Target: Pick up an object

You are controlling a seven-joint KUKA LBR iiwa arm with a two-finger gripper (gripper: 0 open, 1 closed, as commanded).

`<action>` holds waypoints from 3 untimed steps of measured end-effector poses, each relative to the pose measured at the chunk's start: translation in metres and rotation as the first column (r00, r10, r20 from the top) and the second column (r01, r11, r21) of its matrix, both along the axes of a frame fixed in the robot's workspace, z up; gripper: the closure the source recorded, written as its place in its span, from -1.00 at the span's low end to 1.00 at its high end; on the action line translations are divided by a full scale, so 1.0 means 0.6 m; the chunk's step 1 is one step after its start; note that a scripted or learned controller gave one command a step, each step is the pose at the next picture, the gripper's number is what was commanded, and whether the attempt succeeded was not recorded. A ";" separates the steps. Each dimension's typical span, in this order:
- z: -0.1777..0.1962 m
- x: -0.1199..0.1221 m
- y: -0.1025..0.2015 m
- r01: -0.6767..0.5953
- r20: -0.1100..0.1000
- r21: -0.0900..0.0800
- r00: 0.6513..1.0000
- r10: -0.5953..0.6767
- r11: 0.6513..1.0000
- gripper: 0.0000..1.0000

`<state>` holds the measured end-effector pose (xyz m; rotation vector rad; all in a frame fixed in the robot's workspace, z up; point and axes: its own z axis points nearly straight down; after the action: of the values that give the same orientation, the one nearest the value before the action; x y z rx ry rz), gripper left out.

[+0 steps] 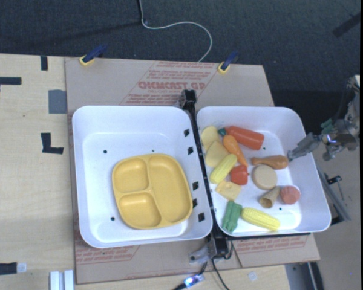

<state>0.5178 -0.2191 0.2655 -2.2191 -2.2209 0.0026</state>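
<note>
Yellow plastic plate (152, 190) with three compartments lies in the left bin (91, 132), a little tilted, and nothing is on it. It looks like a place where things can be put, not something easy to pick, because it is flat and wide.

All the small toy foods are together in the right bin (290, 121), so the choice for picking is there. They are crowded on the left half: a red pepper (245, 136) at the top, a carrot (233, 148) below it, a corn (223, 168) touching a tomato (239, 175), and a second corn (259, 219) beside a green piece (232, 215) at the bottom. A drumstick (270, 161) lies nearest to the right wall, above a round tan piece (265, 176).

At the right edge, the gripper (307, 144) hangs over the right wall of this bin, just beside the drumstick. It holds nothing, and I cannot tell how wide it stands, because it is small and blurred. I judge the drumstick is the most probable target, since it lies closest and has free space on its right side.
</note>
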 end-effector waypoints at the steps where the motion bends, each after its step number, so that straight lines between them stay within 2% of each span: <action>1: -0.078 0.003 0.013 -0.001 -0.004 0.001 1.000 0.001 1.000 -1.00; 2: -0.153 0.000 0.008 0.000 -0.005 0.001 1.000 0.000 1.000 -1.00; 3: -0.263 -0.006 0.013 0.000 -0.006 0.003 1.000 0.000 1.000 -1.00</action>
<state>0.5140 -0.2111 0.1080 -2.2147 -2.2162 0.0067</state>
